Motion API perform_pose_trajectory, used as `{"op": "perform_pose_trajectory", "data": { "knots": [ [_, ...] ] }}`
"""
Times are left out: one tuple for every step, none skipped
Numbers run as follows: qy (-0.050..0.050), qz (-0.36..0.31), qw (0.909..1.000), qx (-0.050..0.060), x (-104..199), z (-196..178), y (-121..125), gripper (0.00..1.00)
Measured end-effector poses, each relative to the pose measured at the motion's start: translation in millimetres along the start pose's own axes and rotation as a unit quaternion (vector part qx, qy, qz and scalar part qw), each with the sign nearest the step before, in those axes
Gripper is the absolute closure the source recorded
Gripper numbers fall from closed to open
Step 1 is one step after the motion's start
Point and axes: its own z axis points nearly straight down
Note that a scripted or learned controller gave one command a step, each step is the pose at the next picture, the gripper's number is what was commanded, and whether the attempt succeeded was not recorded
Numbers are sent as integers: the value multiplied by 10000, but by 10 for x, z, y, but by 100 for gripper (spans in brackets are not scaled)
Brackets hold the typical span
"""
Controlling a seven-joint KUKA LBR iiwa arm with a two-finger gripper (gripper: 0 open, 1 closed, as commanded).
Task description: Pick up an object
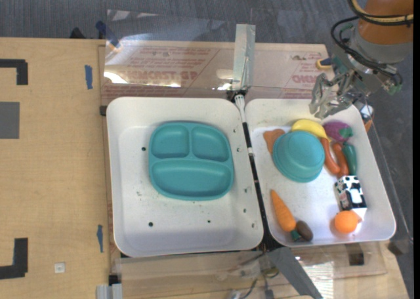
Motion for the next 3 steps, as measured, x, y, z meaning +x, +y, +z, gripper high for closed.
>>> {"op": "perform_pose_trajectory", "data": {
  "knots": [
    [29, 384, 9993, -32, -258, -255, 766, 100],
    [65, -917, 9958, -49, 104, 593, -68, 100],
    [29, -3204, 9473, -29, 461, 479, -600, 100]
  ]
}}
